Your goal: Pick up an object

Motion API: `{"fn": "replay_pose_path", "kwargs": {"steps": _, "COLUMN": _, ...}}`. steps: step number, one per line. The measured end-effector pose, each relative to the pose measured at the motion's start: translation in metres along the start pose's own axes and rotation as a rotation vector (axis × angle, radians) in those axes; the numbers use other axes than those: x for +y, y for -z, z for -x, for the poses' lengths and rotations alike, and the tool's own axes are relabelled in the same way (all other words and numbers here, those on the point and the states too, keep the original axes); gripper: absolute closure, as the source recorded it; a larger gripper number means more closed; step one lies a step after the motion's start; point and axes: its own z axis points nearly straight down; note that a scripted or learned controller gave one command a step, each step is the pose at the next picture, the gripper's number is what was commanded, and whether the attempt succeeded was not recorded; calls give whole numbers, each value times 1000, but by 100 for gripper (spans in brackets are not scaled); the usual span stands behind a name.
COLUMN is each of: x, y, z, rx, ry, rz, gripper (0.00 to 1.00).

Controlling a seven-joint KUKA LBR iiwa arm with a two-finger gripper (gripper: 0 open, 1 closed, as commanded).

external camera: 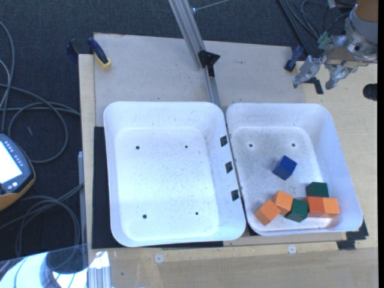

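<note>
Gripper (319, 75) hangs above bench beyond far edge of right bin (339, 143), fingers spread apart, nothing between them. Blue block (285, 167) sits alone mid-bin. Orange blocks (276, 206) and green blocks (316, 190) cluster in near corner. Left bin (114, 161) alongside, touching.

camera view: fixed overhead, tilted down (slanted); frames bench (150, 71) and both white bins (120, 161); arm side right

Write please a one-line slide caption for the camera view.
Open pincer hangs above the right bin, where blocks lie.
</note>
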Motion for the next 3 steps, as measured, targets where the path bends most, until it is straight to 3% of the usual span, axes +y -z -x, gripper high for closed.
{"fn": "replay_pose_path", "kwargs": {"steps": 1, "x": -112, "y": -78, "z": -21, "rx": 4, "ry": -4, "rz": -9, "gripper": 0}}
{"fn": "replay_pose_path", "kwargs": {"steps": 2, "x": -145, "y": -181, "z": -28, "rx": 4, "ry": -2, "rz": -8, "gripper": 0}}
{"fn": "replay_pose_path", "kwargs": {"steps": 3, "x": -141, "y": -166, "z": -27, "rx": 2, "ry": -2, "rz": 5, "gripper": 100}}
